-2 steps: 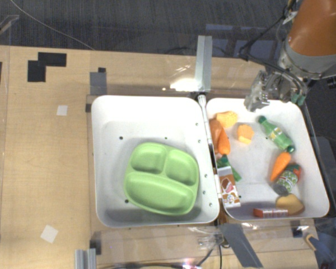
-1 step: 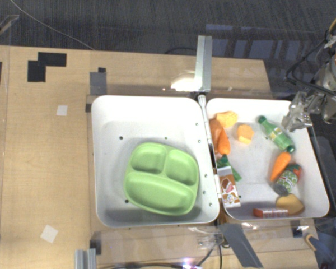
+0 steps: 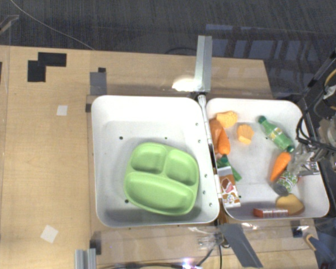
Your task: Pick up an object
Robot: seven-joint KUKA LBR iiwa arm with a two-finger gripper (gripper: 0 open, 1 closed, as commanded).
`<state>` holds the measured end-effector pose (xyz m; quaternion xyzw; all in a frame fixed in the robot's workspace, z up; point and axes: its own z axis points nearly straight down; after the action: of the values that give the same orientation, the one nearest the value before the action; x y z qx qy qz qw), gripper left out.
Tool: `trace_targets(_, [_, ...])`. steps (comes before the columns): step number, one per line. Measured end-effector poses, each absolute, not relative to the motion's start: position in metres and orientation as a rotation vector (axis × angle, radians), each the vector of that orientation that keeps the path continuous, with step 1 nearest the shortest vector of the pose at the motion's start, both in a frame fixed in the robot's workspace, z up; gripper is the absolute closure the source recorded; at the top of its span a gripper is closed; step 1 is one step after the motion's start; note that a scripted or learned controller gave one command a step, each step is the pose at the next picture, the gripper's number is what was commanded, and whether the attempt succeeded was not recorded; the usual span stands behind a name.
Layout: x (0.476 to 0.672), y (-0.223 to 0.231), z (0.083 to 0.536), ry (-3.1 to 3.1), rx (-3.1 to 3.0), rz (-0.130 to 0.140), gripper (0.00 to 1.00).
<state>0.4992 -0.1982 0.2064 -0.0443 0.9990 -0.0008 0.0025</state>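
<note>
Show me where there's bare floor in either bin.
Left bin: strips behind and left of the green tray. Right bin: a patch between the orange chunk, carrot and carton. Crowded along the divider and by the gripper.

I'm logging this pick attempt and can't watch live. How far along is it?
Done: the gripper has reached into the right bin, beside the carrot and the lower bottle. In hand: I can't see anything between its fingers, so no grasp is confirmed. Left: securing one object and lifting it; everything appears to lie on the bin floor, and the green tray sits in the left bin.
</note>
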Motion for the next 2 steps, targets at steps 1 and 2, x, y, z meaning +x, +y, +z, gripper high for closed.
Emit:
trace_targets(1, [0.532, -0.161, 0.131, 3.093, -0.518, 0.001, 1.0])
trace_targets(2, [0.53, -0.159, 0.227, 3.081, -0.519, -0.01, 1.0])
